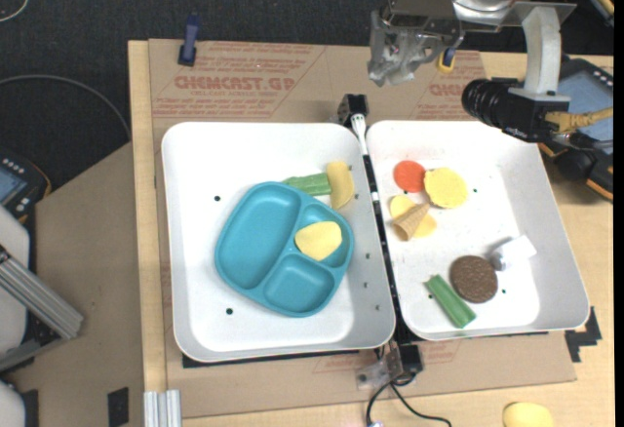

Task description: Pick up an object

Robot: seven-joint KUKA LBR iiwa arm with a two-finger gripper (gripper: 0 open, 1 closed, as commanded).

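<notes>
Camera view: we look down at a slant on two white bins set side by side on the table [244,74], which is covered by brown cardboard printed with red letters.
Pincer: the pincer [405,64] hangs above the far edge of the table, beyond the far left corner of the right bin [546,220]; we see nothing between its fingers, and we cannot tell how wide they stand.
Left bin: the left bin [190,181] carries a blue divided tray [263,250] with a pale yellow piece [318,240] lying in its right compartment.
Behind the tray: a green piece [310,183] and a yellow banana-like piece [339,183] lie just beyond the tray's far right rim, near the wall between the bins.
Right bin, far part: an orange-red disc [408,174] touches a yellow round piece [446,188]; just nearer lies a small cone-shaped piece [411,218] with a pale yellow bit beside it.
Right bin, near part: a brown round disc [474,278] sits beside a green stick [449,300], with a small white-grey item [511,251] just to its right.
In the way: a black clamp [353,107] stands at the far end of the join between the bins, just below the pincer.
Around: a blue clip [189,40] rests at the far left of the cardboard; a yellow object [526,414] lies off the near right corner.
</notes>
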